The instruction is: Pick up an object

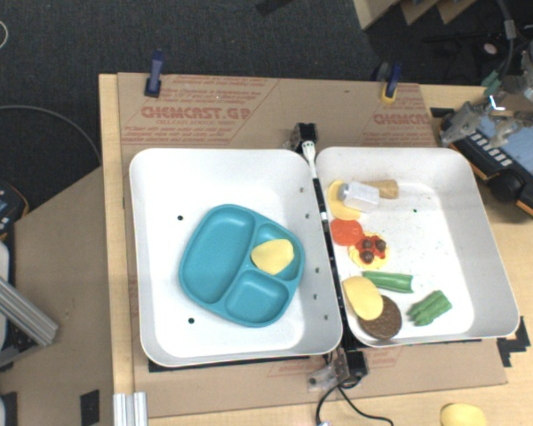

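The right bin (480, 238) holds several small toy foods. Among them are a yellow curved piece (340, 206), a white block (362, 195) with a tan end (388, 188), and an orange-red piece (346, 232). Dark red berries (370, 249), a green pod (389, 281), a green bundle (429, 307) and a yellow lump (363, 296) on a brown disc (384, 321) also lie there. In the left bin (160, 202) a teal divided plate (222, 269) carries a yellow lump (272, 256). The gripper (459, 124) appears as a grey mechanism beyond the right bin's far right corner, away from all items.
Both bins rest on a cardboard sheet (213, 109) held by clamps (154, 71) at the back. A black clip (306, 137) joins the bins at the far end. Cables and gear crowd the right edge. A yellow object (462, 414) lies on the bench in front of the bins.
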`<state>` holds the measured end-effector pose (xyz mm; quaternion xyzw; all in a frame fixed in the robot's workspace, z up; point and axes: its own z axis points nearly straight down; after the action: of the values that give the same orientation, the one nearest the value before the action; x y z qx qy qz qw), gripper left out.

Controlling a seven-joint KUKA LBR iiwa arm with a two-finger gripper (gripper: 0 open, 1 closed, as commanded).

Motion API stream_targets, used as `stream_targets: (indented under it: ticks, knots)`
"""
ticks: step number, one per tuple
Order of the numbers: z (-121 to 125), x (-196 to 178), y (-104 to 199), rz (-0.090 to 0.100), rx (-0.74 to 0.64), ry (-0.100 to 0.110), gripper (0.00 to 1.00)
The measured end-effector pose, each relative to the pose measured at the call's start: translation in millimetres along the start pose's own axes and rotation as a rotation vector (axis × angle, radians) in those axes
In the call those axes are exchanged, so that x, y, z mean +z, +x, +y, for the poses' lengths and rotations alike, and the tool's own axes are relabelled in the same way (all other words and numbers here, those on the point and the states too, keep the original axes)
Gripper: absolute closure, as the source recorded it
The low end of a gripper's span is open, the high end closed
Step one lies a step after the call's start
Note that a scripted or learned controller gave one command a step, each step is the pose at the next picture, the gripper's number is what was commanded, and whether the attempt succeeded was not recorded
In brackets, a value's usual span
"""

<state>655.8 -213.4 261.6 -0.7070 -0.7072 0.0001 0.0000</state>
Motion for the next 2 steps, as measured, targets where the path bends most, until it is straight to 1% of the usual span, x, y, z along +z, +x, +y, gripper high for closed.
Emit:
stream_targets:
  ticks: [1, 2]
  knots:
    - [-25.4, -134.4, 85.7, 0.0, -0.01, -0.018, 0.0]
    - [-26.1, -135.3, 80.1, -0.003, -0.002, -0.007, 1.0]
